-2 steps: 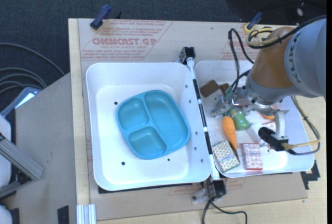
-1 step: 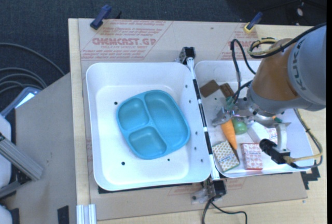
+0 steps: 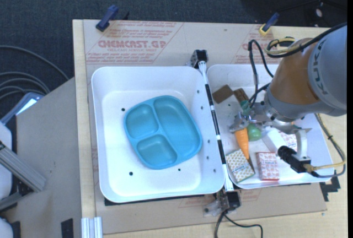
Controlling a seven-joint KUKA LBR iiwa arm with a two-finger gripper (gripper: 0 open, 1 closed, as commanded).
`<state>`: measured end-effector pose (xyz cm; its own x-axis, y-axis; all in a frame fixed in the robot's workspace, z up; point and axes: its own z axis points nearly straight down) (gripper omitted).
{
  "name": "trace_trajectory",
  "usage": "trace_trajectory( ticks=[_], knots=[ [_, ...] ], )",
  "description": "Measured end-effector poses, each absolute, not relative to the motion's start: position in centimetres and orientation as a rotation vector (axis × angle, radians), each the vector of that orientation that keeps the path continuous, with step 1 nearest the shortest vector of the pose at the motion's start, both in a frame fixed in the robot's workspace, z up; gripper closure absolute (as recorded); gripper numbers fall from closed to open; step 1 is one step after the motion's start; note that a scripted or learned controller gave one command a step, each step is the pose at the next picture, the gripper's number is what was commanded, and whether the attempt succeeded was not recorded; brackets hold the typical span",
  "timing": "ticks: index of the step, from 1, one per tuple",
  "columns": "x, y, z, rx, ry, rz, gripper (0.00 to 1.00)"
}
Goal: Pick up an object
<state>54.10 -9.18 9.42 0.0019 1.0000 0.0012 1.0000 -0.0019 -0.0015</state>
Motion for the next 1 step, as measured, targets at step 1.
trace_trajectory(
  ticks=[1],
  knots=[
    [55.2,-4.5,18.47,-2.22,-2.222,0.0,1.0]
  ],
)
